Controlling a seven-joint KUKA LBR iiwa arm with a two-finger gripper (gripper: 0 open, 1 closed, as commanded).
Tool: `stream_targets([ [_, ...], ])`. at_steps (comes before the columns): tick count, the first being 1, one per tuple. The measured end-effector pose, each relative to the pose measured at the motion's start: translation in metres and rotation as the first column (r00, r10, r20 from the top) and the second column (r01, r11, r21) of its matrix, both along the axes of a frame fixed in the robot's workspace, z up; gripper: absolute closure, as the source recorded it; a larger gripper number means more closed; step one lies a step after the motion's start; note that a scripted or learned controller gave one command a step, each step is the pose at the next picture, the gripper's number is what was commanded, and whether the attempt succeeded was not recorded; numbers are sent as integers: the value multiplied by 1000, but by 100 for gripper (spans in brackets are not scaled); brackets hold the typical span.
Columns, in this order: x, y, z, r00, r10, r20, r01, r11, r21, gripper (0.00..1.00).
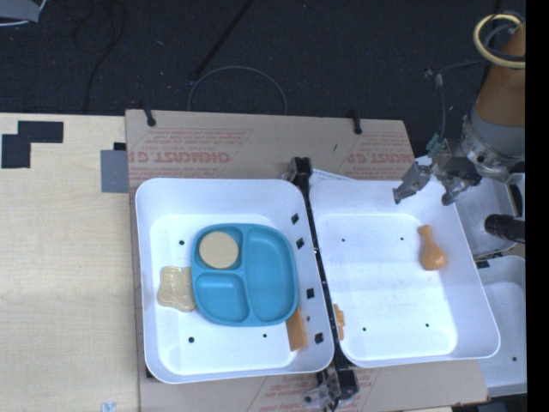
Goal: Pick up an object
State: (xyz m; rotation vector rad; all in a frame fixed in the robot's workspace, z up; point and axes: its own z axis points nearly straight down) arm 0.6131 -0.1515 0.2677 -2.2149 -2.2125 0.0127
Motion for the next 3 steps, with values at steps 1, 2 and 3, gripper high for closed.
stream_targets([
  [1,2,0,7,1000,2,12,-2,1000,-2,0],
  [2,-1,7,-39,1000,0,7,0,1000,-1,0],
  [3,-3,7,-83,1000,1,7,-1,1000,-1,0],
])
